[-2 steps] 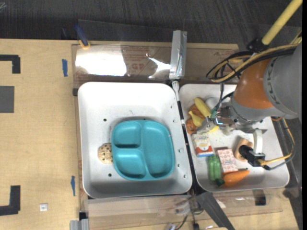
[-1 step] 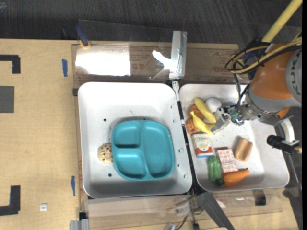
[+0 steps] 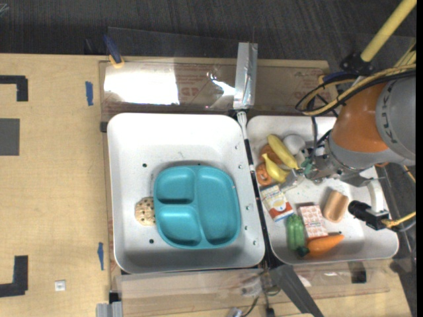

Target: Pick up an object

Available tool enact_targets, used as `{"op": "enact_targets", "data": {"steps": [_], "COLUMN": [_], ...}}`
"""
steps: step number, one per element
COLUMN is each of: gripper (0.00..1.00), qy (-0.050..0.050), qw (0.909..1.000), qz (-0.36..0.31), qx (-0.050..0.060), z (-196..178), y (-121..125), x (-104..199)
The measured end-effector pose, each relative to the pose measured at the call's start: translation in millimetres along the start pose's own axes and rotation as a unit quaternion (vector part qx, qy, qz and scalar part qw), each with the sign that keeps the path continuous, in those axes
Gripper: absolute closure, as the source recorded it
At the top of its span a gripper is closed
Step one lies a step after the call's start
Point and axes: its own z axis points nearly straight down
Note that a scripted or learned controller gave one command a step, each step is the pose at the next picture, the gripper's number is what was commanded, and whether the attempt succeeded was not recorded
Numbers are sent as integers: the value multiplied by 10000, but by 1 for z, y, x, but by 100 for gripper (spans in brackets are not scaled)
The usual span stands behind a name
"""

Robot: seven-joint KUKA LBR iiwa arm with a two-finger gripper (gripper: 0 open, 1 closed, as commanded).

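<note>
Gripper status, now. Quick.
Gripper: cannot be told; it sits low in the right bin beside the banana.

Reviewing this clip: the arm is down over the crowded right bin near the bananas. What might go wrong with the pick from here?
1. The pincer sits beside the yellow plastic bananas, which lie packed against a small orange fruit; it may nudge both rather than grip one.
2. The red-and-white carton and green toy vegetable lie close by, so a dragged item could shove them.
3. Curved bananas may slip out.
</note>
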Motion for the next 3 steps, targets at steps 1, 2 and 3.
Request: {"op": "enact_targets", "data": {"steps": [1,2,3], "gripper": [0,100,100], "qy": [40,39,13], "qw": [9999,9999,9983], "qz": [71,68,585], "qx": [112,122,-15], "z": [1,-11,-101], "y": [51,51,100], "x": [-1,-1,61]}}
